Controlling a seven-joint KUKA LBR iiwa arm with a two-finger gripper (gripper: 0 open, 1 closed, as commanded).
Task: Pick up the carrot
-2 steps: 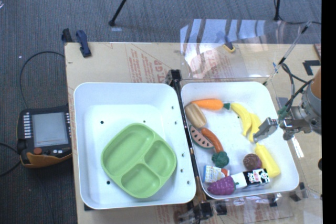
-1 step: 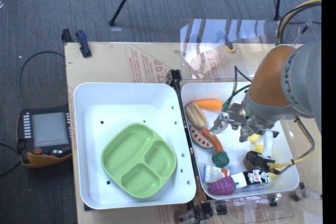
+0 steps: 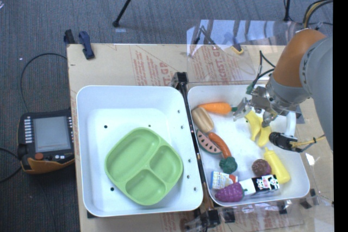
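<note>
Right bin [image 3: 302, 185], carrot [image 3: 216, 108] beside bread roll [image 3: 202, 119]

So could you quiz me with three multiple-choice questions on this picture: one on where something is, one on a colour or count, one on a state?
1. Where does the carrot lie?
A. on the green tray
B. in the right bin, near its far edge
C. on the floor

2. What colour is the divided tray in the left bin?
A. green
B. red
C. blue

3. Is the carrot lifted?
A. yes, it hangs in the air
B. no, it rests on the bin floor

Answers: 1 B, it lies in the right bin near the hot dog bun. 2 A, plainly light green. 3 B, it lies flat beside the end effector.
</note>
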